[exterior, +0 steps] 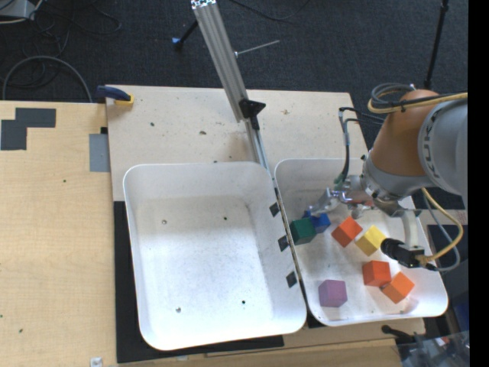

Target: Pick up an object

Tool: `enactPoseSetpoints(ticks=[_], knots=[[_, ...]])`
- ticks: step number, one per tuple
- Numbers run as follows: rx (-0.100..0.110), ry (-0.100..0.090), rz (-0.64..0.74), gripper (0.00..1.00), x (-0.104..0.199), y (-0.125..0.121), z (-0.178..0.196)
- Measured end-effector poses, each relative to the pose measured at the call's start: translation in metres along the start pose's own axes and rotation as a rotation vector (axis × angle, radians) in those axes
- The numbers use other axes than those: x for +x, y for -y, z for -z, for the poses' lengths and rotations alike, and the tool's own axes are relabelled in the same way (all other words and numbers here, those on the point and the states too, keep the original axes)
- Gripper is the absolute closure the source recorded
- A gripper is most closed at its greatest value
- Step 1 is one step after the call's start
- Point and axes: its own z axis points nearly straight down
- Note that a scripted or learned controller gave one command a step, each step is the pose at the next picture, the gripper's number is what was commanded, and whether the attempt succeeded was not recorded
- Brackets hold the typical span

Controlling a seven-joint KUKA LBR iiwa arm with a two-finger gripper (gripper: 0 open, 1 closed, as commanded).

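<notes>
The right bin (428,306) holds several small blocks. A green block (302,231) and a blue block (320,222) sit together near its left wall. An orange block (348,232) and a yellow block (372,240) lie in the middle. Toward the front are a red block (376,272), another orange block (398,287) and a purple block (332,292). My gripper (335,197) hangs over the back half of this bin, just behind the blue block and to the left of the orange wrist band. I see no block in it.
The left bin (153,205) lies beside the right one, with black clips on the shared wall (281,228). A slanted aluminium bar (225,60) rises behind the bins. Cables loop around the arm at the right.
</notes>
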Motion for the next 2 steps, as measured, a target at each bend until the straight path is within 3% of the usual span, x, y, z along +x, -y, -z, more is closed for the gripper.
enactPoseSetpoints(ticks=[1,2], knots=[[0.027,-0.003,0.0,0.0,0.0097,-0.009,-0.0153],[0.026,-0.004,-0.002,1.0,0.0096,-0.0106,-0.0063]])
